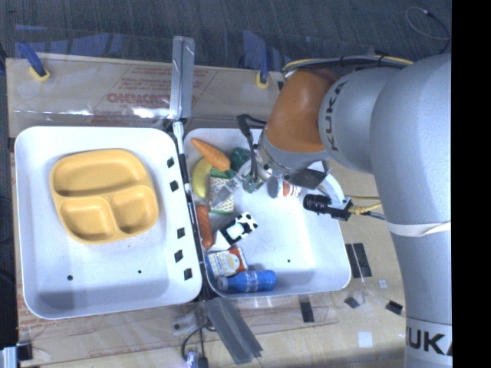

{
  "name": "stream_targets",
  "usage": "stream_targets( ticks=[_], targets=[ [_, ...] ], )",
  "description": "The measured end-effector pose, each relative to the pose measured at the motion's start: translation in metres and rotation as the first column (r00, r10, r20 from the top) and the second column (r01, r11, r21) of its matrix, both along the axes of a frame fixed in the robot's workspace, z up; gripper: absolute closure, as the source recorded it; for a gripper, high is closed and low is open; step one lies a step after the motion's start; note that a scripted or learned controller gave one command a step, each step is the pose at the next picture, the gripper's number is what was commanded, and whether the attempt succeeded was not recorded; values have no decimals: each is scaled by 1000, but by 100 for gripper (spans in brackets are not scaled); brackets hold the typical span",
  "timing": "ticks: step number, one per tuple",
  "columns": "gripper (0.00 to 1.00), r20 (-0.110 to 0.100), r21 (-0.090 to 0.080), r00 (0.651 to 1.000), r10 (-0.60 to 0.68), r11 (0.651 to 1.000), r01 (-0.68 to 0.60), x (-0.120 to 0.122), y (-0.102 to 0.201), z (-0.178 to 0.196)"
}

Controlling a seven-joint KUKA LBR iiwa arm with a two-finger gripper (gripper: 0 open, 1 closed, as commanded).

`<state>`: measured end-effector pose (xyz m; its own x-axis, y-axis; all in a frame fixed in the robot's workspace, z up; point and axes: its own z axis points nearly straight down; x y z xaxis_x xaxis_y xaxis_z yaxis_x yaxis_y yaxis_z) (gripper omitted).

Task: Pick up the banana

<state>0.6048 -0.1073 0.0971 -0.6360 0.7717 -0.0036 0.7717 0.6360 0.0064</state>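
Observation:
The banana (201, 179) is yellow-green and lies along the left wall of the right bin (322, 244), just below an orange carrot (212, 154). My gripper (258, 181) hangs low in the upper middle of that bin, to the right of the banana and apart from it. Between them lies a small pale patterned packet (222, 192). The arm's orange band (301, 113) and grey wrist hide the bin's upper right part.
The right bin also holds a reddish sausage (203, 225), a black-and-white cow toy (240, 228), a small carton (226, 261), a blue bottle (251, 280) and a dark green item (239, 158). A yellow compartment tray (103, 192) sits in the left bin (46, 282).

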Motion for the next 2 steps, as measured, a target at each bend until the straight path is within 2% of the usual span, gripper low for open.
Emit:
stream_targets(
  ticks=[1, 2],
  targets=[
    [100, 5, -3, 1000, 4, 1000, -4, 2, -1, 13],
    [0, 5, -2, 1000, 4, 1000, -4, 2, -1, 13]
  ],
)
